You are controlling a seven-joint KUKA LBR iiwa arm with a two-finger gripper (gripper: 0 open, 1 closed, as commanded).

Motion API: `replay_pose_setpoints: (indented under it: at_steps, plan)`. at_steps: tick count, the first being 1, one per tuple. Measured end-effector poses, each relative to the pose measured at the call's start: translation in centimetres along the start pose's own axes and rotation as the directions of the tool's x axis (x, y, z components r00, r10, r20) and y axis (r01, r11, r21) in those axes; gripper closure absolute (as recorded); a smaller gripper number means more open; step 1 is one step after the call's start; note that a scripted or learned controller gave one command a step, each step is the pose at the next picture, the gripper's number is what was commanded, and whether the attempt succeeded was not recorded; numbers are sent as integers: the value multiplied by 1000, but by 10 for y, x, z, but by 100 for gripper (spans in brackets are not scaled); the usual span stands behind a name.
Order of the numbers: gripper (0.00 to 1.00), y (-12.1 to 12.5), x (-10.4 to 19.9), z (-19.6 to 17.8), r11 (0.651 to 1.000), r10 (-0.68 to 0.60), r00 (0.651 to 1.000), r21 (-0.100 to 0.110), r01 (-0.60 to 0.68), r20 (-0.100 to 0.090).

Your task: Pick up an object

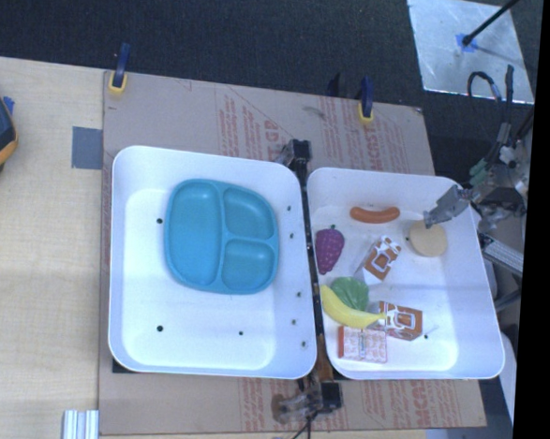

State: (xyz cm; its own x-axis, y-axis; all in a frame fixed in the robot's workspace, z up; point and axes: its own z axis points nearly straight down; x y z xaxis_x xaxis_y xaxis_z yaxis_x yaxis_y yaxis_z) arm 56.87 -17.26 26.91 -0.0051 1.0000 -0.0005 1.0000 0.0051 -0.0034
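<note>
Objects: clustered in the right bin point(457, 302), every one resting on the white floor, none lifted.
Hot dog point(375, 213): lying crosswise near the far wall of the right bin.
Tan round piece point(428, 240): just right of the hot dog, directly beneath the gripper tip, contact impossible to judge from this angle.
Purple grapes point(328, 249): close to the right bin's left wall.
Small orange-and-white carton point(381, 258): mid-bin, tilted, between the grapes and the tan round piece.
Green leafy piece point(351, 290): just below the carton, touching the banana.
Banana point(347, 312): curving along the near-left part of the right bin, its tip reaching the second carton.
Second orange-and-white carton point(400, 320): beside the banana's right end.
Flat red-and-white packet point(362, 344): nearest the front wall, just under the banana.
Gripper point(442, 211): reaching in from the right edge, low over the far-right corner of the right bin, grey tip angled down toward the tan round piece; spread or pressed together, cannot tell, too small and dark.
Left bin point(132, 251): alongside the right bin, walls touching at the middle.
Blue divided plate point(222, 236): sitting flat in the far half of the left bin, three compartments up.
Bench point(27, 272): light wood, brown cardboard sheet under both bins.
</note>
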Motion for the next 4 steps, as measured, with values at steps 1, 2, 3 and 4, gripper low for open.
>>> replay_pose_setpoints:
  at_steps: [1,2,3,4]
  plan:
    - [0,47,14,134,1000,-2,1000,3,2,0]
    - [0,27,52,177,1000,-2,1000,-1,2,1]
    - [100,28,51,166,1000,-3,1000,-2,3,3]
    - [100,34,124,77,1000,1,1000,-1,-1,-2]
